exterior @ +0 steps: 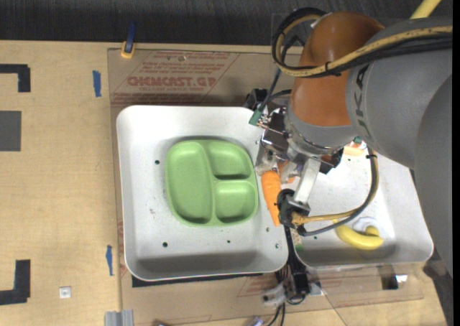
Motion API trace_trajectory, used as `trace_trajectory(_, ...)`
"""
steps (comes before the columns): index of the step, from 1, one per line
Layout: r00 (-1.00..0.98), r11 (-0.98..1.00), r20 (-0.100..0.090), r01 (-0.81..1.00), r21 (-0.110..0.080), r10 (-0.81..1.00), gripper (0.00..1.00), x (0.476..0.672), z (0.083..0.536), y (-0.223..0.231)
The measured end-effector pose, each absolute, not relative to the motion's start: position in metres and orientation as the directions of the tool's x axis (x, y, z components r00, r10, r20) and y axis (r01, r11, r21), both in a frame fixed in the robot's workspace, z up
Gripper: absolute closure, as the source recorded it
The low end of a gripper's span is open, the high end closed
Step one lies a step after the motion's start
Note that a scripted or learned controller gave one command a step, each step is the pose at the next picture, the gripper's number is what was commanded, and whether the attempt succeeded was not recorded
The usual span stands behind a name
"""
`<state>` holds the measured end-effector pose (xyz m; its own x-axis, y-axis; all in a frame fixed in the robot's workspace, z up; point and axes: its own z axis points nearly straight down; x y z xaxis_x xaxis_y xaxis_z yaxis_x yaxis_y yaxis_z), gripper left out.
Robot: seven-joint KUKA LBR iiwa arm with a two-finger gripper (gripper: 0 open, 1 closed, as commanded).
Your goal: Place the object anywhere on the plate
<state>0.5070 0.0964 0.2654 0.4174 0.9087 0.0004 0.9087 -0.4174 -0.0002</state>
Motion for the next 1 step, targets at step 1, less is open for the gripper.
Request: trace_trajectory(1, 0.42, -0.42, -0.001, 0.908, 0.001, 0.908, 0.0, 0.5073, 0.2659, 0.0942)
